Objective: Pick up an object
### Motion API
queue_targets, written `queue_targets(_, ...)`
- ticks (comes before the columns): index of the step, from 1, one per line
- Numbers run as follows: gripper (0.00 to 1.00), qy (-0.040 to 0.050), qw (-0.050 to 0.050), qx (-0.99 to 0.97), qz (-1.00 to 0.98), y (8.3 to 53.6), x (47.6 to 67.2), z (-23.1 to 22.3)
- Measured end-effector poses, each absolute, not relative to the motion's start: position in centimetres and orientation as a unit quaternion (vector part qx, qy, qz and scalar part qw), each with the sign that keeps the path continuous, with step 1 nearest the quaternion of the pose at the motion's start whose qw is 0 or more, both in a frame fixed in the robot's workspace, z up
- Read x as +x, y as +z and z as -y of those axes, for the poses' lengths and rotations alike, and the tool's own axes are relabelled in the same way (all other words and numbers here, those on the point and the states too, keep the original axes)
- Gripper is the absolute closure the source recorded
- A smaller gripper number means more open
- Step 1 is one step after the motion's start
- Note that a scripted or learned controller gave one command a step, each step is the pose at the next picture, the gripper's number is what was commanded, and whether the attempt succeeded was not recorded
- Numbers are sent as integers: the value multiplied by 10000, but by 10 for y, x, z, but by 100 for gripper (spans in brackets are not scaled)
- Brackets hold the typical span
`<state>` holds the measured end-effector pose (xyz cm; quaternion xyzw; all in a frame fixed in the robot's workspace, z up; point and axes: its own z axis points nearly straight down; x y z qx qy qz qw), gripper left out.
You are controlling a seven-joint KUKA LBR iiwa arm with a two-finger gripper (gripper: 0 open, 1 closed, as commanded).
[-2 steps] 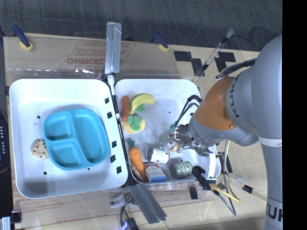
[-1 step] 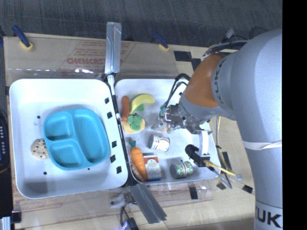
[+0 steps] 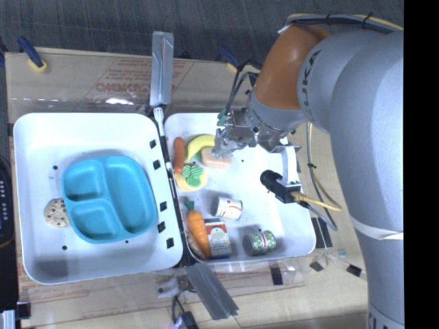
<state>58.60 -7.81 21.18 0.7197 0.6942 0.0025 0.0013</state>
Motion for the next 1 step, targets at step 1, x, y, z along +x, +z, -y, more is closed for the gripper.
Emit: queue_targets(1,100,-10,-25,6496,-7603,191,587,65)
